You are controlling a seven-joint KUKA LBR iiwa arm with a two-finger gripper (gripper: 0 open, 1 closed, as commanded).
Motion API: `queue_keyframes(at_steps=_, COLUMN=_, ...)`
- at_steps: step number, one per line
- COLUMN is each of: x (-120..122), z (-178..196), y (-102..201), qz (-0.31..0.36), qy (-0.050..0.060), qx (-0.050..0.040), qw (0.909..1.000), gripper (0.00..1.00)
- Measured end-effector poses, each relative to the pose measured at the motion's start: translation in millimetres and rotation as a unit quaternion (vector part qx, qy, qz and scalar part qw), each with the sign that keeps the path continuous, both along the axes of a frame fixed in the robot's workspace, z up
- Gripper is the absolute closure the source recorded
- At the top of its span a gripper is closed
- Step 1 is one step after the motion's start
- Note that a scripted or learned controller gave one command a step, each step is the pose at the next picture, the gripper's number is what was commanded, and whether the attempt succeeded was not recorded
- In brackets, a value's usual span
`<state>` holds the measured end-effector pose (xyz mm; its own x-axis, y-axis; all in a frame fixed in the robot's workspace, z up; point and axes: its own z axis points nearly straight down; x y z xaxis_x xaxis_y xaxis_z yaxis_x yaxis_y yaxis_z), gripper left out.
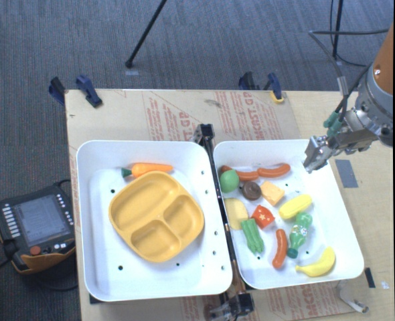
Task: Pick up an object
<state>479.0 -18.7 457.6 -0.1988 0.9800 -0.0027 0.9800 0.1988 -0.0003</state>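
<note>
My gripper (316, 155) hangs over the far right edge of the right bin (338, 199), above the toy food and touching none of it. Nothing shows between its fingers. Below it in the right bin lie a sausage (274, 171), a green ball (229, 180), a brown round piece (252, 190), a cheese wedge (272, 193), a yellow corn piece (295, 206), a red pepper (263, 216), a green cucumber (253, 236), a green bottle (299, 233), a second sausage (280, 248) and a banana (317, 263).
The left bin (94, 179) holds a yellow divided plate (156, 215) with a toy carrot (150, 169) behind it. Blue clamps (88, 89) grip the bench's far edge. A teach pendant (35, 226) lies on the floor at the left.
</note>
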Motion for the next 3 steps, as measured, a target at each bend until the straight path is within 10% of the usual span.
queue_keyframes(at_steps=2, x=2, z=19, y=1, qz=0.009, qy=-0.001, qx=-0.0006, qw=1.0, gripper=1.0)
queue_keyframes(at_steps=3, x=-3, z=37, y=-61, qz=-0.019, qy=-0.001, qx=0.0007, qw=0.9998, gripper=1.0)
